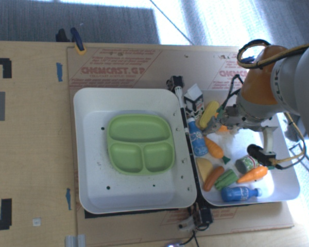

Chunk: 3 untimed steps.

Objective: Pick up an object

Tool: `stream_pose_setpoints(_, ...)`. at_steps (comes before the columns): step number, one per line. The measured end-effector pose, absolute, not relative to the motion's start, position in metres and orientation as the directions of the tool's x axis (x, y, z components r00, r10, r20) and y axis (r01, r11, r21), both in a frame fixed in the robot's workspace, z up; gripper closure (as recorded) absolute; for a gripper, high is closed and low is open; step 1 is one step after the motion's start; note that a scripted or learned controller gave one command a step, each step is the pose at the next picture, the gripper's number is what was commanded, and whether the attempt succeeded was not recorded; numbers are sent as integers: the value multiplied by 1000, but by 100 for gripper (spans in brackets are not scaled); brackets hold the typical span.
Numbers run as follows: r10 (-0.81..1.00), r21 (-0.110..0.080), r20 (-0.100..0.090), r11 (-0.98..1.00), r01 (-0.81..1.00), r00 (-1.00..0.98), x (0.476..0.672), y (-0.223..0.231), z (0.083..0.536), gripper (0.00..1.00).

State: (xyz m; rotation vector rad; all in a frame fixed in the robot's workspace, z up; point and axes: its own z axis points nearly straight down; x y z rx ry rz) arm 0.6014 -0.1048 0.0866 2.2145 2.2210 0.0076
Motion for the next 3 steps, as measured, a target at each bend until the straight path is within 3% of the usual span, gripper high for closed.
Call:
stream_pose_setpoints(1, 1000, 10, -4, 2, 1000, -2, 602, -107, 98, 100)
stream_pose_setpoints(2, 1000, 10, -4, 2, 1000, -2, 602, -107, 98, 0)
stream_pose_setpoints(3, 1000, 3, -2, 1, 1000, -1, 598, -103, 87, 0)
